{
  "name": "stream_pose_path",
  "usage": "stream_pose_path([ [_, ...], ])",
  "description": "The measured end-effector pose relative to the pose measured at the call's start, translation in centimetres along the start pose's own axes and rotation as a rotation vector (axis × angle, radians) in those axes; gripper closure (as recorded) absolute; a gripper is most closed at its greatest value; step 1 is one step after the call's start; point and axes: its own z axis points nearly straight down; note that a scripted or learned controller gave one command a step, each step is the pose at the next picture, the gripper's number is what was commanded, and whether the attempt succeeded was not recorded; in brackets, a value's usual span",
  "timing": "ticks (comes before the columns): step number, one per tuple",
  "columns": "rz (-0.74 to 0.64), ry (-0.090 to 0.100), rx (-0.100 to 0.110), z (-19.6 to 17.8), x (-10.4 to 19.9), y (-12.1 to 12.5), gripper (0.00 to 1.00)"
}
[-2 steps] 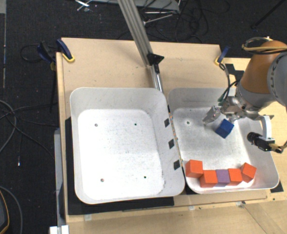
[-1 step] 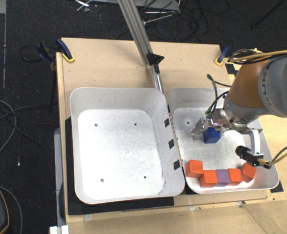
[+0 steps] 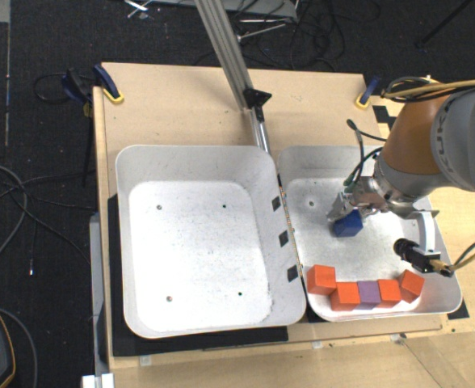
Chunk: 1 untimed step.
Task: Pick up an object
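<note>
1. The grey arm with the orange band (image 3: 419,148) enters from the right and bends down over the right shallow white plastic bin (image 3: 310,196).
2. The tool (image 3: 346,214) sits low over the middle of the right bin, just above its speckled floor.
3. A small blue block (image 3: 348,225) lies directly at the tip of the tool. The metal fingers (image 3: 338,211) appear to close on the upper part of the block, so the tool is narrow and appears to hold the blue block. Whether the block is lifted clear of the bin floor cannot be determined.
4. Along the near wall of the right bin stands a row of small blocks: an orange cube (image 3: 321,278) at the left end, a second orange block (image 3: 346,294) beside it, a purple block (image 3: 368,293) next, a third orange block (image 3: 389,291), and a tilted orange block (image 3: 412,284) at the right end. Neighbouring blocks in the row touch or nearly touch.
5. The row is well apart from the blue block and from the tool.
6. A black fitting with a cable (image 3: 411,254) hangs beside the arm, above the right end of the row.
7. The left shallow white plastic bin (image 3: 132,168) stands just beside the right bin; their rims overlap at the middle.
8. Both bins rest on the light wooden desk (image 3: 181,103).
9. A grey metal rail (image 3: 221,43) slants from the top of the view down to the rim between the bins.
</note>
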Motion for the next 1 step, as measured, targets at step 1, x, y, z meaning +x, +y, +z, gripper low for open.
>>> stream_pose_path([
  [1, -0.008, 0.002, -0.006, -9.43, 7.34, 0.85, 1.0],
])
